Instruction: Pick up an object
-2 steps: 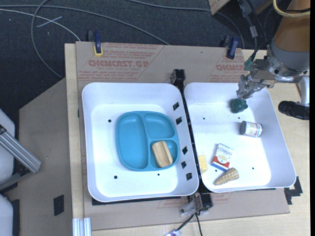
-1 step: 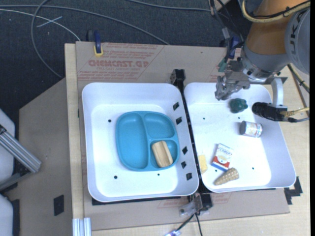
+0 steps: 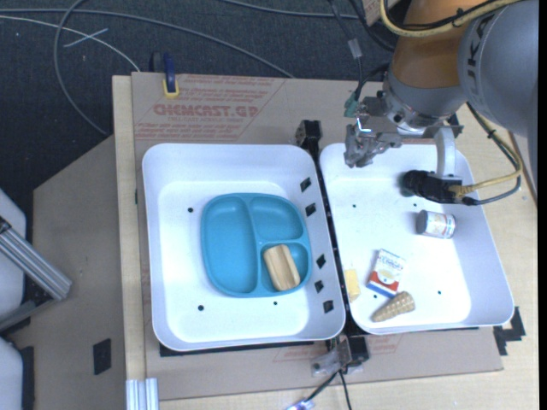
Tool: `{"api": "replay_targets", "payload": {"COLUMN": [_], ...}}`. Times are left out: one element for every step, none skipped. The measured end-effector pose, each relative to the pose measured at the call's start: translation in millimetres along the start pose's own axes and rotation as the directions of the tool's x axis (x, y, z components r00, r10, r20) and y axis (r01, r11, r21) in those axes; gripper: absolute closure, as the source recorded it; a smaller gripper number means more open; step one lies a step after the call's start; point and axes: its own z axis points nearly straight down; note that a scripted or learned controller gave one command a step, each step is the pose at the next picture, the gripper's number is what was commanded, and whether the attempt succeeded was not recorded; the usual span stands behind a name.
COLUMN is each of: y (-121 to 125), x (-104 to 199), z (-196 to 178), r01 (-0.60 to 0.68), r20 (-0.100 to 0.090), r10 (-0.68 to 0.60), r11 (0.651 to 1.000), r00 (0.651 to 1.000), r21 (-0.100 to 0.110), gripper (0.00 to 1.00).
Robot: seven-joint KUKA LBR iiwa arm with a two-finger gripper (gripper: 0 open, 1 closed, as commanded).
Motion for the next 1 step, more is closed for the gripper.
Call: {"api": "replay_targets", "payload": {"y": [0.2], "x": [60.1], "z": [17.0], "r01": [0.0], "r20": [-0.001], "r10": [0.0], "r11": [1.0], "r00": [1.0], "r21": [0.006], "gripper": [1.0]}}
